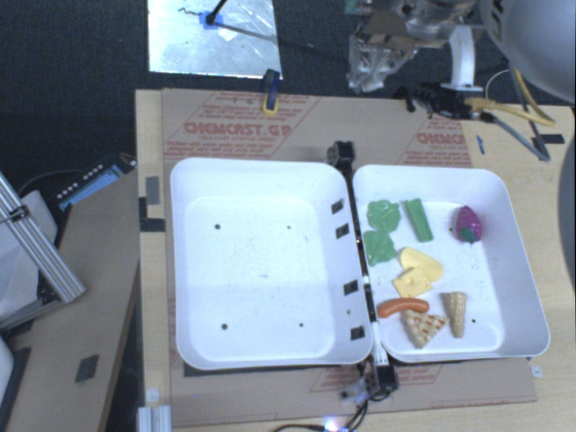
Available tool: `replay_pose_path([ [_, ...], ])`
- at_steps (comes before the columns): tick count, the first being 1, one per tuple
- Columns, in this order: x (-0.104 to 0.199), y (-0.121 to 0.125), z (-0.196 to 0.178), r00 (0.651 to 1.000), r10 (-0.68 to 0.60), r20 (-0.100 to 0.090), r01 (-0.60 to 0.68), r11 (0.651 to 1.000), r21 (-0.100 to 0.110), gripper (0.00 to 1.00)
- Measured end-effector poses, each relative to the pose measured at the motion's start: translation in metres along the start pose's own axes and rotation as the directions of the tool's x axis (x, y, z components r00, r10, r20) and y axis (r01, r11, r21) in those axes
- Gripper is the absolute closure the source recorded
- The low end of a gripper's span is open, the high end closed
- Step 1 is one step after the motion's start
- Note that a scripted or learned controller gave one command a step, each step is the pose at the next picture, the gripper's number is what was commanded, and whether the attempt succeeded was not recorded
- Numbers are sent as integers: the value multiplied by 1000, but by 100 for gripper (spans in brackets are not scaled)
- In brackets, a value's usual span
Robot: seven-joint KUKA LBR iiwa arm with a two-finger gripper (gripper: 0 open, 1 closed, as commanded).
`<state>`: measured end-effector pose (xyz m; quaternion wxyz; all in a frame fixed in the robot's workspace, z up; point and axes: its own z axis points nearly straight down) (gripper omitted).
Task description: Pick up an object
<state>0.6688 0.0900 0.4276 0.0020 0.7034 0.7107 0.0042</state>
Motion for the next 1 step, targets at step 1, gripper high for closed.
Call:
replay_pose_path([
  [1,40,-3,168,1000,3,3,-3,1000,19,100],
])
